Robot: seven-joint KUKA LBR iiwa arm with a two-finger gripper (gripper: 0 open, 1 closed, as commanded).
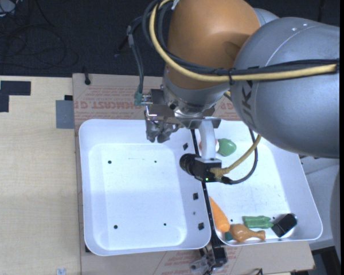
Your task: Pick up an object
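Note:
My gripper [159, 132] hangs over the far right corner of the left bin [132, 193], with nothing visibly held in it. The right bin [281, 176] holds the objects. A green rounded thing [227, 147] lies near its far left side, partly hidden behind the wrist. At its near edge lie an orange carrot [219, 213], a tan-orange piece [245, 232], a flat green piece [257, 221] and a black block [284, 224].
The big grey and orange arm covers the far part of the right bin. The divider between the two bins [202, 211] runs down the middle. Brown cardboard [109, 99] lies behind the bins, and a pale wooden bench [28, 171] spreads to the left.

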